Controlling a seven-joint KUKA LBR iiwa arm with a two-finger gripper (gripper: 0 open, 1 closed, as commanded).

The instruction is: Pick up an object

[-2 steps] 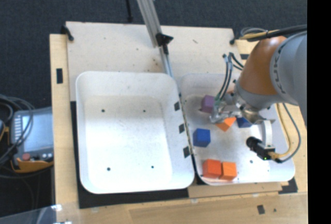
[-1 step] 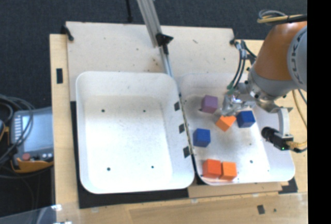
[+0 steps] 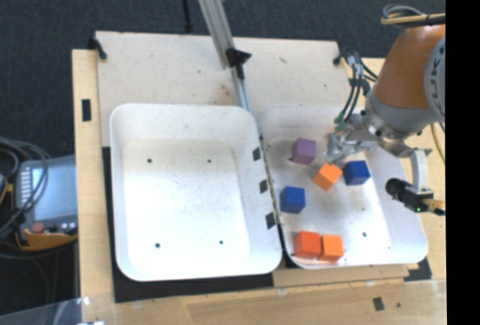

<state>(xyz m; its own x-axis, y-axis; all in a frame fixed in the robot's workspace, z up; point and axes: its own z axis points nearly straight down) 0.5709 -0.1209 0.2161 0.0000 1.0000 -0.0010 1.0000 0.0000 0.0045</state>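
The claw (image 3: pixel 339 151) hovers just above a small orange cube (image 3: pixel 327 176), tilted cornerwise. A blue cube (image 3: pixel 356 173) sits just beside it. Whether the claw is open I cannot tell.

bins: two, a left bin (image 3: pixel 187 263) and a right bin (image 3: pixel 405 241), side by side
blocks: six, all in the right bin
blue blocks: two, one (image 3: pixel 292 200) near the left wall, one (image 3: pixel 356 172) further right
orange blocks: two, one (image 3: pixel 327 176) tilted mid-bin, one (image 3: pixel 332 246) at the near edge
red-orange blocks: one (image 3: pixel 307 243), touching the near orange one
purple blocks: one (image 3: pixel 304 151)
arms: one (image 3: pixel 409 83)
grippers: one (image 3: pixel 341 147)
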